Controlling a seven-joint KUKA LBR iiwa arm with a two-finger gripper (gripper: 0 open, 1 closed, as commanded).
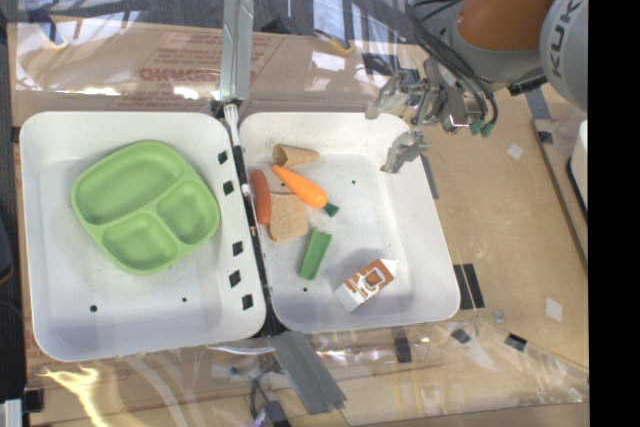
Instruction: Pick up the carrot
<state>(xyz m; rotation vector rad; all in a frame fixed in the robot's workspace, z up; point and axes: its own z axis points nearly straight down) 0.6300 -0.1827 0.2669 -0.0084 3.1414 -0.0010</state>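
Observation:
An orange carrot (pixel 301 187) with a small green tip lies in the right bin (pixel 420 245), pointing from upper left to lower right. It rests just above a slice of bread (pixel 287 218). My gripper (pixel 398 130) hangs over the bin's upper right corner, well to the right of the carrot and apart from it. Its fingers are spread and nothing sits between them.
Around the carrot lie a red sausage (pixel 261 196), a tan bread piece (pixel 295 156), a green stick (pixel 314 254) and a small carton (pixel 365 284). The left bin (pixel 50 295) holds a green divided plate (pixel 146 205). A divider with black clips separates the bins.

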